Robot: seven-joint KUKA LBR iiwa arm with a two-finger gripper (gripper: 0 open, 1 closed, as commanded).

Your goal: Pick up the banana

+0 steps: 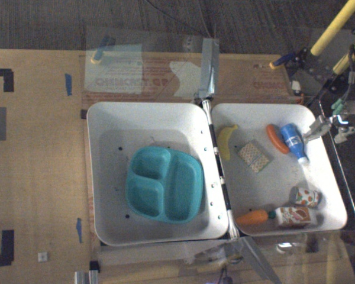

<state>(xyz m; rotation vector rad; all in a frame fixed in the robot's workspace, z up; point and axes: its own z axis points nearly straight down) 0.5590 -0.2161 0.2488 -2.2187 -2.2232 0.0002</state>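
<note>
The banana [226, 141] is yellow and short. It lies in the right bin [334, 188], at that bin's upper left, close against the divider between the two bins. Its stem end points up and to the right. Nothing touches or covers it.
To the banana's right, in the same bin, lie a tan speckled square [254, 156], an orange oval piece [276, 138] and a blue bottle [293, 141]. A carrot [252, 218], a carton [294, 216] and a small patterned cup [306, 196] sit along the near side. The left bin [106, 129] holds a teal divided plate [164, 184].
</note>
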